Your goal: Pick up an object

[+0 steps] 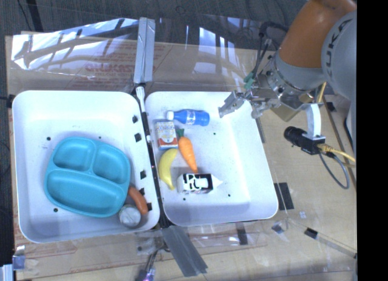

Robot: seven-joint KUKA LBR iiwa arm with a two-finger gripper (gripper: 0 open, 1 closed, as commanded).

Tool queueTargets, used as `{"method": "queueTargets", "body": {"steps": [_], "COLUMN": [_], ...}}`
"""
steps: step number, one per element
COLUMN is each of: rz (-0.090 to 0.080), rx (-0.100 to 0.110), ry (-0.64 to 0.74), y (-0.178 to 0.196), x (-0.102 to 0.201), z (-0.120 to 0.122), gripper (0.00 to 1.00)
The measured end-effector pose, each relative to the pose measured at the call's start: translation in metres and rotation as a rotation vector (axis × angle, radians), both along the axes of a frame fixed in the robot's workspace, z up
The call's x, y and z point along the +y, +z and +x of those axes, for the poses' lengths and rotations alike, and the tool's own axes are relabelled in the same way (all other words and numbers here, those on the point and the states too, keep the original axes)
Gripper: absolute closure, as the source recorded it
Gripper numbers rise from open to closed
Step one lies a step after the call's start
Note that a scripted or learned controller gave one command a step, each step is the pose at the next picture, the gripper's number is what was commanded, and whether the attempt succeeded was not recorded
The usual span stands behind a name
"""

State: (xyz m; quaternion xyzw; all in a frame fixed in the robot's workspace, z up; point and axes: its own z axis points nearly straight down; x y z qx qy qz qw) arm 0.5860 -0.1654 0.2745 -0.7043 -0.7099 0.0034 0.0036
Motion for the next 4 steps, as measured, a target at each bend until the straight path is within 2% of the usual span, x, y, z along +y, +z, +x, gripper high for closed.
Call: {"method": "queueTargets", "body": {"steps": [1, 2, 3, 4], "rz": [0.000, 0.000, 0.004, 0.000], "rx": [0.000, -0.016, -0.013, -0.006], "ry": [-0.004, 0.011, 0.017, 0.096], "y": [-0.075, -0.178, -0.170, -0.028], "x": [0.058, 0.053, 0.056, 0.047], "z": [-0.008, 0.002, 0.003, -0.023], "gripper": [0.00, 0.00, 1.00, 1.00]}}
